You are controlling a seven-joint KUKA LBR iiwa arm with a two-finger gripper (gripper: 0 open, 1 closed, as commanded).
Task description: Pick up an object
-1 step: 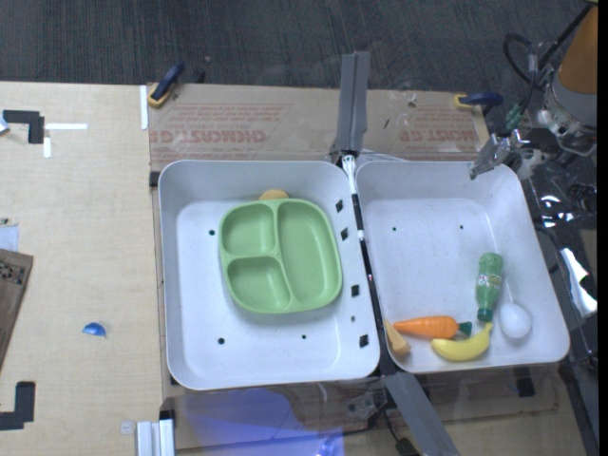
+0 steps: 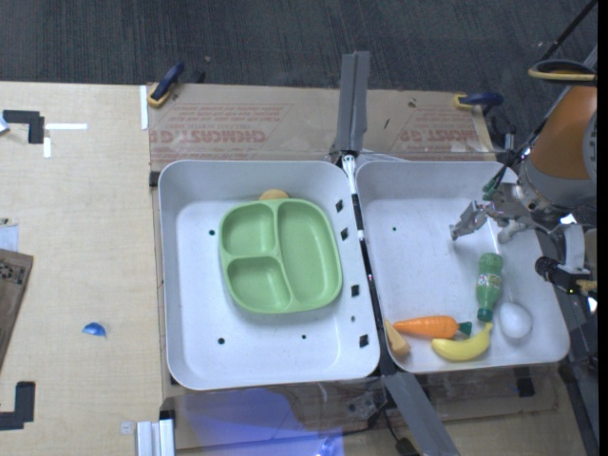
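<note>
Metal claw: gripper (image 2: 472, 222) hangs over the upper part of the right bin (image 2: 418, 255), fingers pointing down-left; nothing sits between them. How wide they stand I cannot tell at this size.
Arm: grey links with the orange band (image 2: 570, 131) enter from the right, above the bin's far corner.
Nearest candidate: green bottle (image 2: 488, 286), lying roughly lengthwise just below the claw, apart from it.
Other candidates: white egg-like ball (image 2: 515, 320) beside the bottle's lower end; yellow banana (image 2: 464, 346) and orange carrot (image 2: 427, 327) along the bin's near wall, close together, the carrot's green end by the banana.
Left bin (image 2: 190, 283): green divided plate (image 2: 281, 255), a yellowish item (image 2: 274, 196) peeking out behind its far edge.
Step in hand (judged): approach, no object yet taken.
Doing it well (judged): bottle looks the best pick. Bring the claw over its middle, turn the fingers across its narrow width, descend straight. Ball likely to roll; banana and carrot crowd the wall, leaving little finger room.
Risk: a glancing touch may roll the bottle into the ball.
</note>
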